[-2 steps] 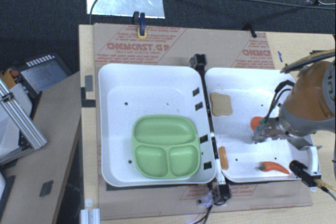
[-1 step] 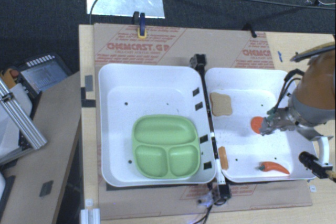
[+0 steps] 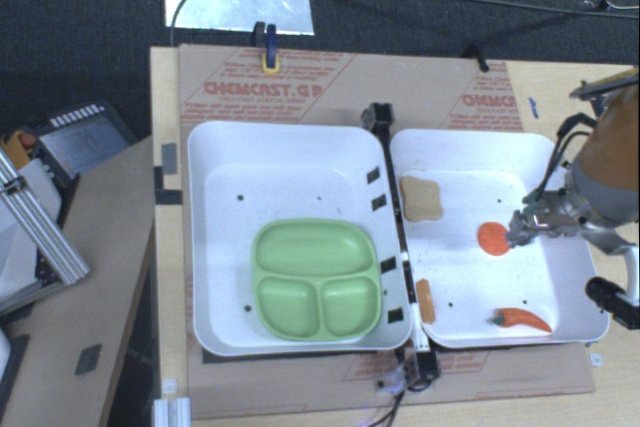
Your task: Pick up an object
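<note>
Cardboard-topped bench (image 3: 300, 80), two white bins: jaws low in right bin (image 3: 470, 180), touching the orange ball (image 3: 491, 238) just left of them, can't tell open or shut; green tray (image 3: 315, 277) well left.

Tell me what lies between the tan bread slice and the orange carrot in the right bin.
In the camera view, the orange-red round piece lies between the bread slice and the carrot, with the gripper at its right edge.
</note>
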You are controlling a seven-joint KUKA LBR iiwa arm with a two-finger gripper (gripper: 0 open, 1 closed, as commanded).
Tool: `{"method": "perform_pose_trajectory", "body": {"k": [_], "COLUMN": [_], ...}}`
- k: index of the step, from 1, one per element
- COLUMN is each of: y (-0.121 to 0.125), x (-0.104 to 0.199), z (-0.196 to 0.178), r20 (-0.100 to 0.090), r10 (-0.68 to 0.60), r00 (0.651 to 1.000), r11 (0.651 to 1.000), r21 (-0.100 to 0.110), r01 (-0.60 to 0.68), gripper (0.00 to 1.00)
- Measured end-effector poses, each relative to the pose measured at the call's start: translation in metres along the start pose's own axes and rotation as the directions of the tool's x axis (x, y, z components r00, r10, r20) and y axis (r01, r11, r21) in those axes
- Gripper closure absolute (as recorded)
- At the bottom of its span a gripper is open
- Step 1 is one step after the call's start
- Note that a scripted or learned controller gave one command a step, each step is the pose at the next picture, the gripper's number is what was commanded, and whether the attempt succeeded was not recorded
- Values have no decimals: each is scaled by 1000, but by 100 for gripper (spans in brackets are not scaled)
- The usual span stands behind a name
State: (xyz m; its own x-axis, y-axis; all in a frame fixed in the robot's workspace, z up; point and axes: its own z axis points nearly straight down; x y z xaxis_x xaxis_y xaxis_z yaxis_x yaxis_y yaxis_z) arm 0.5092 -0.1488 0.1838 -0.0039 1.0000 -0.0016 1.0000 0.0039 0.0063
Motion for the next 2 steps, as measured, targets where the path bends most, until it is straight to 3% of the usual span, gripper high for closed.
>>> {"method": "perform_pose_trajectory", "body": {"k": [1,2], "y": [2,11], "x": [0,64], "z": [-21,-27], "r20": [0,-4], "r10": [0,-7], "r00": [1000,1000], "r11": [1000,1000], "r21": [2,3], "r01": [0,7], "gripper": [100,100]}}
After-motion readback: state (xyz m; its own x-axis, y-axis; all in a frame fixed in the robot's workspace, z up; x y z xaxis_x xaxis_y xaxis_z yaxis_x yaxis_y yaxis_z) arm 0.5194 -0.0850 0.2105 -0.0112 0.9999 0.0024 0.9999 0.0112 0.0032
